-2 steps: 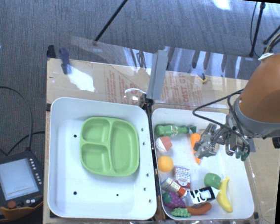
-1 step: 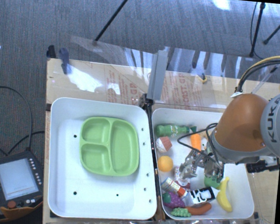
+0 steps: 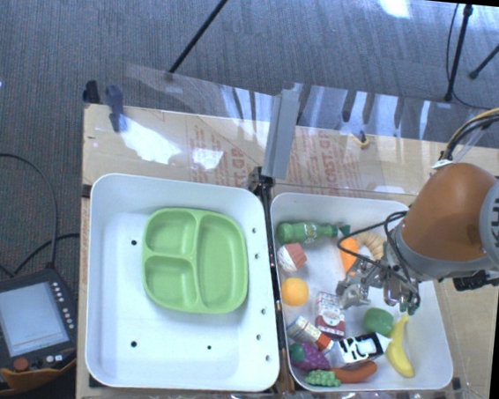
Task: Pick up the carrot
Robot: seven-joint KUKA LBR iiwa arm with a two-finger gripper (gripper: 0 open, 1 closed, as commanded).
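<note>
Grapes (image 3: 323, 378): well below tool (image 3: 380, 288).
Tool: fingers' state unclear.
Carrot (image 3: 349, 252): just upper-left of tool.
Risk: crowding, wrong item grabbed.

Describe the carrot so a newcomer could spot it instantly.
Look in the right-hand white bin, the one crowded with toy food, not the one with the green plate. Near its upper middle, left of the gripper, lies the carrot. It is a small orange wedge, pointed, unlike the round orange ball lower left of it.

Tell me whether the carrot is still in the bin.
In. The carrot lies in the right bin, near its top, beside the gripper, not between its fingers.
</note>
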